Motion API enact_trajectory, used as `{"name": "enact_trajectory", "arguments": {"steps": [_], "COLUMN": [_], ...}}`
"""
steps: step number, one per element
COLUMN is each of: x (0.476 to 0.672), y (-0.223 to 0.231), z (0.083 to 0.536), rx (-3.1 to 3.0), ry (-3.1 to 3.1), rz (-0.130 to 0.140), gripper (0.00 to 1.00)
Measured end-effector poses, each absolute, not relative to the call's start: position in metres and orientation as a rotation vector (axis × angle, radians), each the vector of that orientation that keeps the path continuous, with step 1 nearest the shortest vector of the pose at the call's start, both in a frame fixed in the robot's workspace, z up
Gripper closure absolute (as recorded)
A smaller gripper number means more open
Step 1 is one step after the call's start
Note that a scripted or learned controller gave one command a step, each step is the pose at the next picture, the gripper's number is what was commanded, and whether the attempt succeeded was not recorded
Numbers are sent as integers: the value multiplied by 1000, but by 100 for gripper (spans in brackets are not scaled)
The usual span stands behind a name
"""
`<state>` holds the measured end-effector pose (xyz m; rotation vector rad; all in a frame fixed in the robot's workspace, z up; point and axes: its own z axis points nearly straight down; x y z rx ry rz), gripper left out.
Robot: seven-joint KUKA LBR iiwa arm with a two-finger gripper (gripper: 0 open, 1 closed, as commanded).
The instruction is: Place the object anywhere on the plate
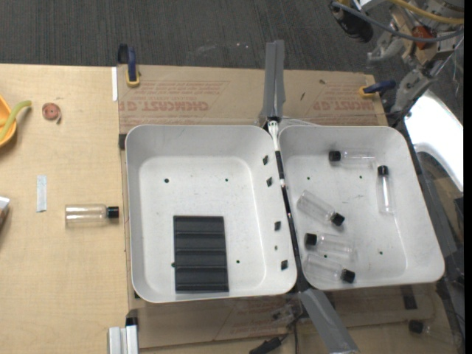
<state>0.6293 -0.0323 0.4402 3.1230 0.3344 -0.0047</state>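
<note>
1. Looking into the right bin (413, 198), I count five clear vials with black caps: one far (350, 155), one upright along the right side (384, 189), one mid (321, 209), two near (324, 243) (333, 266).
2. I see a dark ribbed plate (200, 254) in the left bin (147, 198), near side.
3. Another vial (91, 213) lies on the bench (59, 271), left.
4. The arm (402, 28) sits far right; I cannot tell the gripper's state.

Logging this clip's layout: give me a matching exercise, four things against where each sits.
Things:
1. black ribbed plate
2. clear vial with black cap
3. blue clamp
4. vial along the bin wall

Places:
A. bench, left of both bins
B. left bin
C. right bin
D. cardboard's far left corner

Pairs: 1-B, 2-A, 3-D, 4-C
</note>
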Motion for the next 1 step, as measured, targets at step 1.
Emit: {"name": "enact_trajectory", "arguments": {"steps": [1], "x": [644], "y": [-118], "z": [440], "rx": [3124], "ry": [322], "rz": [-8], "gripper": [0]}}
